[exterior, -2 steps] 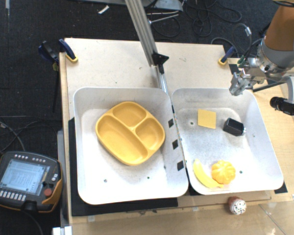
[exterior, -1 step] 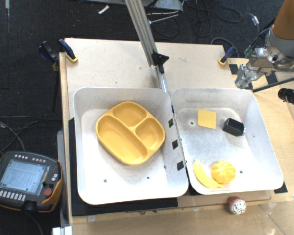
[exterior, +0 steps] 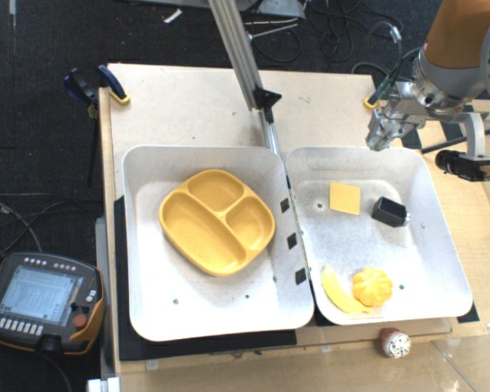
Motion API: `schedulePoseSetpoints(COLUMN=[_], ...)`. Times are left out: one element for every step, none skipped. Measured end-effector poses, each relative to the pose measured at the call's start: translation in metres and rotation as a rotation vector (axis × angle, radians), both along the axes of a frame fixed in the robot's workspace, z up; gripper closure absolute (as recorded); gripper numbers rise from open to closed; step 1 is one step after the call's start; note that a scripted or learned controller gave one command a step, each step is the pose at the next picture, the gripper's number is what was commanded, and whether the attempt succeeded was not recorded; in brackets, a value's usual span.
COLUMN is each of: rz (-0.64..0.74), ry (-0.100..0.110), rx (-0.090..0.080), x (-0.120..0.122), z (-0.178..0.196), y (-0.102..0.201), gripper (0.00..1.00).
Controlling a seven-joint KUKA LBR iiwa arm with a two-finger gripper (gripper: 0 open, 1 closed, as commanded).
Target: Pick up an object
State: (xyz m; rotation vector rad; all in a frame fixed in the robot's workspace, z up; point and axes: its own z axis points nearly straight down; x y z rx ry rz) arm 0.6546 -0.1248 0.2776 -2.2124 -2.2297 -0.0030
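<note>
Banana (exterior: 336, 291): right bin (exterior: 445, 243), near front edge, touching orange (exterior: 371, 287); long axis runs back-left to front-right. Square (exterior: 345, 198), black block (exterior: 389, 211) behind. Jaws (exterior: 380, 138) above back rim; state indiscernible.

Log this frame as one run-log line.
phase: approach | gripper: above far rim of right bin, holding nothing seen | right bin: yellow square, black block, banana, orange fruit | left bin: yellow divided plate

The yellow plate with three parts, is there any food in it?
Empty. The yellow plate lies flat in the left bin, and all three compartments show only bare yellow bottom.
</note>
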Motion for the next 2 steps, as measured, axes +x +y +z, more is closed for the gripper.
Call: schedulePoseSetpoints(rz=[0.0, -0.001], ry=[0.002, 0.002], rx=[-0.001, 0.0], x=[-0.001, -0.002], z=[-0.017, -0.024], y=[0.053, 0.099], gripper=[1.0, 1.0])
